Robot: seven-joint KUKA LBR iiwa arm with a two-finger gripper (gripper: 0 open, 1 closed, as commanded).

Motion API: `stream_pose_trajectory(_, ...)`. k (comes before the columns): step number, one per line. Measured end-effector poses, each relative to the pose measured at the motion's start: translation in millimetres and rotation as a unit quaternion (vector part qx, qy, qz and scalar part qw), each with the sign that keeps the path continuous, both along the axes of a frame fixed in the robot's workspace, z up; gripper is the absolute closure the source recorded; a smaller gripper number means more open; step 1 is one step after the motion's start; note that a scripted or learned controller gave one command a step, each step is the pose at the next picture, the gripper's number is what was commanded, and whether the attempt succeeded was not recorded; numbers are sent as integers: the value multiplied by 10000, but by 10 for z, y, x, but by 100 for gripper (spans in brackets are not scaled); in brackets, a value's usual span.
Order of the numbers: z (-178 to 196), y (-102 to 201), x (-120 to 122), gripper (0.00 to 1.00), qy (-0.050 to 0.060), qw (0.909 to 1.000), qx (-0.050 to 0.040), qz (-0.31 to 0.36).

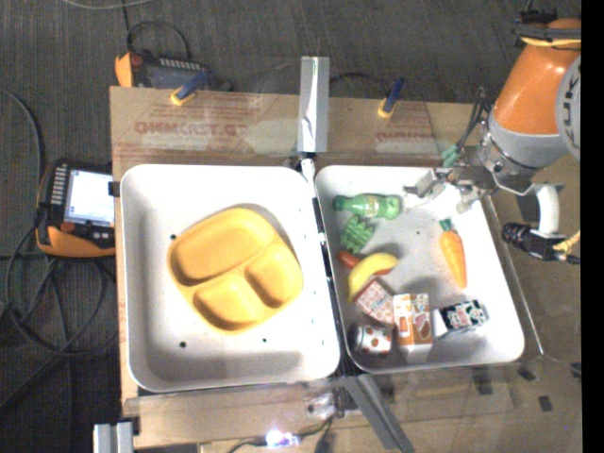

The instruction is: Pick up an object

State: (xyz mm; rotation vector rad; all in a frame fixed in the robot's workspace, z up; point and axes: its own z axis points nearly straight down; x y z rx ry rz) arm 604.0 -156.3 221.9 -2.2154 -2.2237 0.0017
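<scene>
The right bin [510, 343] holds several small items. A green bottle [370, 205] lies at its back, with a ridged green toy [357, 227] just in front of it. A yellow banana [370, 270] sits at the centre left and an orange carrot [454, 253] lies to the right. Small cartons [411, 317] and a can [375, 339] crowd the front. My gripper [443, 189] hovers over the bin's back right corner, above and behind the carrot, to the right of the bottle. Its fingers [419, 190] stand open with nothing between them.
The left bin [142, 347] holds a yellow divided plate [236, 267]. A dark blue-and-white carton [462, 316] lies at the right bin's front right. A metal post [312, 102] stands behind the seam between the bins. A handheld controller [80, 208] lies left of the bench.
</scene>
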Motion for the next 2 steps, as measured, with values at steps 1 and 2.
stream_pose_trajectory(1, -828, -670, -78, 0, 3, 9997, -8, 258)
stream_pose_trajectory(2, -1246, -584, -46, 0, -37, 9999, 34, 154)
